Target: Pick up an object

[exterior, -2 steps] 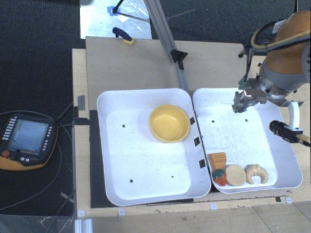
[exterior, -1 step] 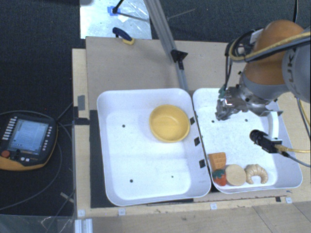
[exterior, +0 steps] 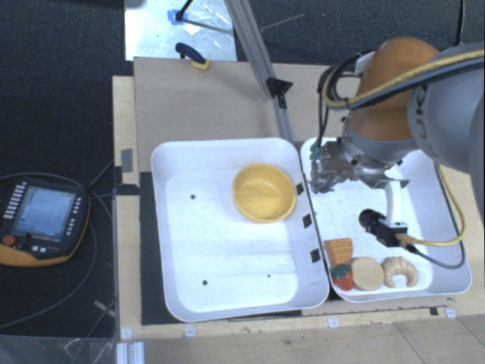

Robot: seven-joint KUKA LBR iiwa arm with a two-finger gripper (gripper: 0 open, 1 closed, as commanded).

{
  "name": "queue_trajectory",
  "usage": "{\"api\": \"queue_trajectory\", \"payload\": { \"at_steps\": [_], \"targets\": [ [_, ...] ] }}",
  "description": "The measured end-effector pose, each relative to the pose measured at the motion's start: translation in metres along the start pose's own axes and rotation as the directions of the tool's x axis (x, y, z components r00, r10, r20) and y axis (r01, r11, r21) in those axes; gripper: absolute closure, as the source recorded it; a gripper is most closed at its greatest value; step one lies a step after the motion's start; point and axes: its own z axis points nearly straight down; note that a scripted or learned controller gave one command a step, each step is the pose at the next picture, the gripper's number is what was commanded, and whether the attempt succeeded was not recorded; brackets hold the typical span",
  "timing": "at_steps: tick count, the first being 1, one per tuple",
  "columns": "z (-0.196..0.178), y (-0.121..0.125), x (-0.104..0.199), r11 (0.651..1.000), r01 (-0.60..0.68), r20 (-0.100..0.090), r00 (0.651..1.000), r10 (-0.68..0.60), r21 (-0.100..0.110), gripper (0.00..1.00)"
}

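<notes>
A yellow bowl (exterior: 264,192) sits upright in the left bin (exterior: 182,233), near its upper right corner. In the right bin (exterior: 439,203), along the front edge, lie an orange block (exterior: 339,249), a red strawberry-like piece (exterior: 343,275), a round beige biscuit (exterior: 367,273) and a croissant (exterior: 400,271). My gripper (exterior: 324,174) hangs over the right bin's upper left part, close to the wall between the bins, above and apart from the food pieces. Nothing shows between its tips.
A black camera unit (exterior: 381,226) with a yellow cable juts from the wrist over the right bin. A metal pole (exterior: 258,51) slants across the bench behind the bins. A teach pendant (exterior: 42,218) lies on the floor at left.
</notes>
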Motion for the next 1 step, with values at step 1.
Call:
{"api": "queue_trajectory", "payload": {
  "at_steps": [1],
  "targets": [
    [-0.0129, -0.0182, 0.0501, 1.0, 0.0, 0.0, 1.0, 0.0, -0.001, 1.0]
  ]
}}
